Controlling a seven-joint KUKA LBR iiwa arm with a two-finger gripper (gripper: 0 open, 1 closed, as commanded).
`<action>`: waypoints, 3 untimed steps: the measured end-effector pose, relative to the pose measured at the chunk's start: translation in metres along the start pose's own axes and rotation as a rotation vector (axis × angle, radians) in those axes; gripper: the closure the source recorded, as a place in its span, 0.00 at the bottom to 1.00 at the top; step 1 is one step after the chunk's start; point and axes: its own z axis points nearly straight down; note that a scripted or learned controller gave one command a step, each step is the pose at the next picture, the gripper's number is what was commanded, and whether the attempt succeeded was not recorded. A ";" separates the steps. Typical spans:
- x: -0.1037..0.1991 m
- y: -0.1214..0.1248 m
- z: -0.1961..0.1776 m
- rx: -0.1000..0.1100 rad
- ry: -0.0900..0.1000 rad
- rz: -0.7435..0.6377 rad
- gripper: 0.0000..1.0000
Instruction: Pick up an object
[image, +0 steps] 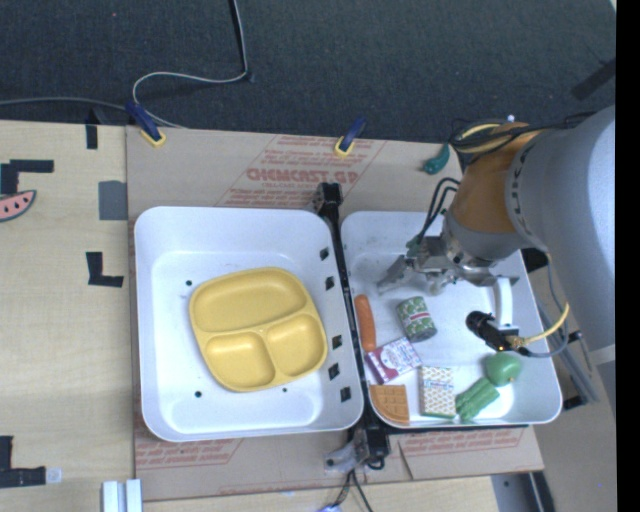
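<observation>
My gripper (418, 274) hangs over the back half of the right bin (545, 405), its fingers spread and nothing between them. Just in front of it lies a small green can (416, 317), apart from the fingers. An orange sausage-shaped piece (365, 322) lies along the bin's left wall. Toward the front are a pink and white packet (395, 357), a brown waffle piece (392, 402), a small speckled box (436, 390) and a green toy vegetable (490, 384).
The left bin (160, 400) holds a yellow divided plate (258, 327). A black clamp (328, 196) sits on the divider between the bins. The grey and orange arm (520, 190) covers the right bin's back right corner.
</observation>
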 end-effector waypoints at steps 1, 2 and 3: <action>-0.001 -0.079 0.010 0.002 0.003 0.001 0.00; -0.002 -0.078 0.000 -0.001 0.001 0.002 1.00; 0.076 -0.064 -0.138 0.003 0.004 -0.001 1.00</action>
